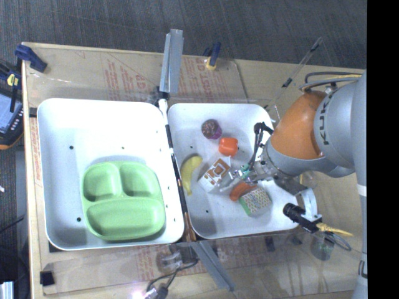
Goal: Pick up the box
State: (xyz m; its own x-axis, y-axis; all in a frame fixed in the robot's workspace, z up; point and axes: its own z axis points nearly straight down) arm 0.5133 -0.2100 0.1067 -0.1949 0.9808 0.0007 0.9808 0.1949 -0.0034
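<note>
Nearest in the left bin (56, 167) lies a green divided tray (123, 200). In the right bin (206, 224) a green-checked sponge-like block (255, 200) sits at the near right, with an orange-red piece (239, 190) touching its left side. Just beyond them the gripper (244, 174) hangs low over the bin's middle, and whether it is spread or closed cannot be told. The box (217, 172), small, white with brown print, lies just left of the gripper, beside a banana (189, 170). Farther back stand an orange cup-like thing (228, 146) and a purple round object (211, 128). The step in hand looks like the approach to the grasp; next the gripper would need to straddle the box without catching the orange-red piece.
</note>
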